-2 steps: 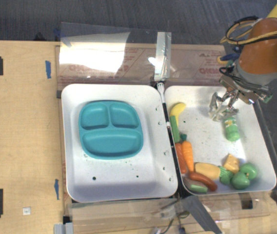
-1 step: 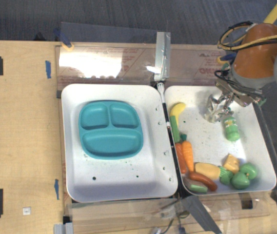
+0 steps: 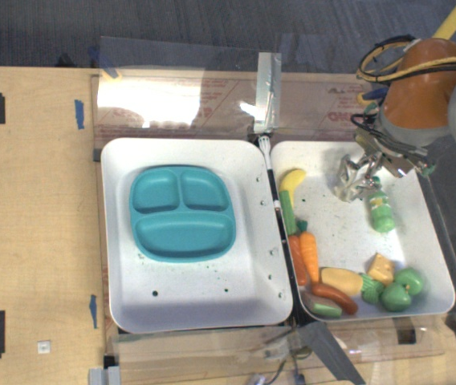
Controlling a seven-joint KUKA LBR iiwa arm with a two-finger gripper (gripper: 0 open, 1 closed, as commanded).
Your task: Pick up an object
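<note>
the small pale-green plastic bottle (image 3: 381, 212) lies in the right white bin (image 3: 437, 239), just beside the metal two-finger gripper (image 3: 355, 180), fingers apart and holding nothing. i'd call it the approach; next, centre over it and close.

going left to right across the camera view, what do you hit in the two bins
teal tray in the left bin → banana → carrot → gripper → green bottle → green apple near the right bin's edge. The pile at the right bin's near edge overlaps, so I skip the rest.
</note>
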